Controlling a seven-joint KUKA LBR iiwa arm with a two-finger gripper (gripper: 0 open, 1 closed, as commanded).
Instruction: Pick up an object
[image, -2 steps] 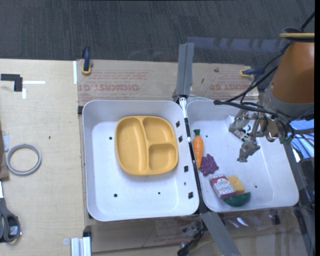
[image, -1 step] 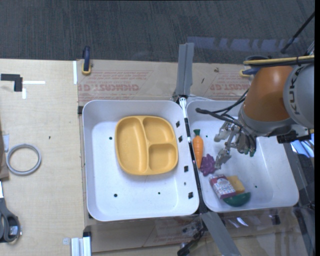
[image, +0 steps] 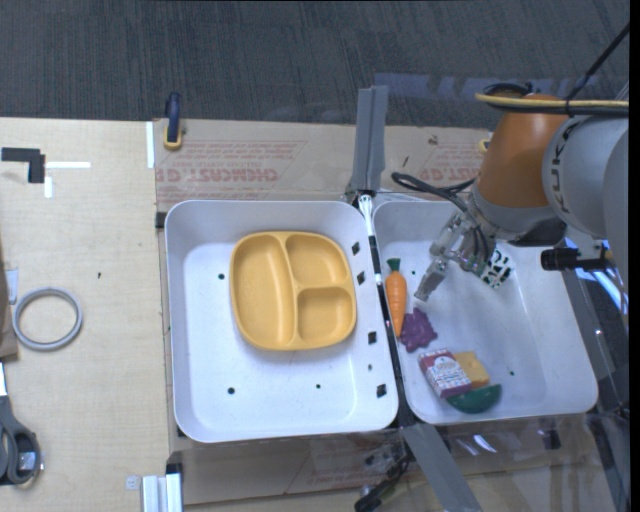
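The gripper (image: 445, 272), fingers spread and holding nothing, is hovering over the right bin (image: 545, 350), where a toy carrot (image: 396, 297) is lying by the left wall beside purple grapes (image: 417, 329), while a yellow divided plate (image: 293, 290) is resting in the left bin (image: 200, 380).

Plate (image: 293, 290) in left bin (image: 190, 330); carrot (image: 396, 296) in right bin (image: 545, 350).
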